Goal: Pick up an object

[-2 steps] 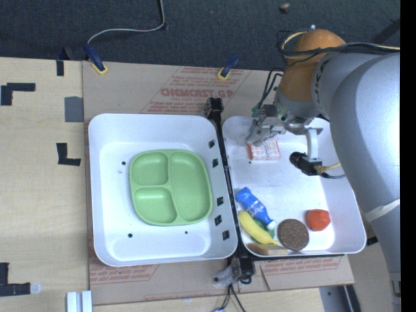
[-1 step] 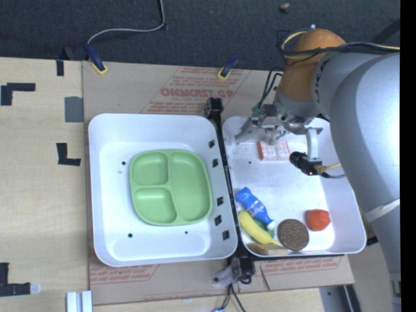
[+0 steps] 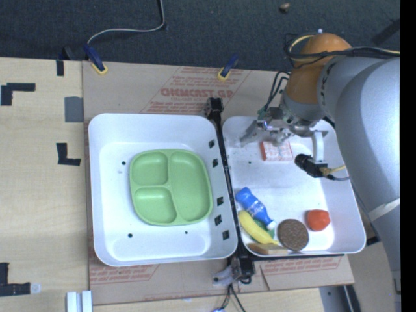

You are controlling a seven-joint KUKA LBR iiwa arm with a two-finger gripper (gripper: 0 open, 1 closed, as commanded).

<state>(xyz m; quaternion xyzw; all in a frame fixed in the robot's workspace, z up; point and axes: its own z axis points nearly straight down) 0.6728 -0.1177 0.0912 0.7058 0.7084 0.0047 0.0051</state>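
My gripper (image 3: 265,132) hangs over the far end of the right bin (image 3: 338,174), close to its upper left corner. Just in front of it, a small red and white packet (image 3: 276,151) lies on the bin floor, partly under the gripper body. Nearer the front of the same bin lie a blue bottle (image 3: 252,206), a yellow banana (image 3: 255,231), a round brown disc (image 3: 292,234) and a small red fruit (image 3: 318,220).
A green divided plate (image 3: 171,186) lies in the left bin (image 3: 110,142). A black divider (image 3: 221,168) with clips runs between the bins. The grey arm with its orange band (image 3: 318,51) fills the right side above the right bin.
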